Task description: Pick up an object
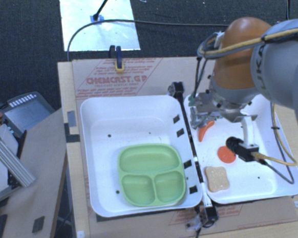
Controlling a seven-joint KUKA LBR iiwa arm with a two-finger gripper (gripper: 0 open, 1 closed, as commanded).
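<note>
Orange and slender, the carrot-like piece (206, 130) lies in the right-hand bin (277, 183), a little right of frame centre, right beside the divider between the two bins. Its long axis runs on a diagonal, upper end toward the right, lower end toward the left and down. You will note that the gripper (203, 118) sits directly above its upper end, so the piece extends down and slightly left from the fingers. Whether the fingers are spread or pressed together cannot be told; the wrist hardware masks them, and no object is visibly pinched.

Two further candidates lie lower in the same bin: a red disc (226, 154) to the lower right of the carrot-like piece, and a tan slice (217, 178) near the bin's bottom left corner. In my judgement the orange piece is much the nearest target; a closure across its short axis would suit its diagonal lie.
</note>
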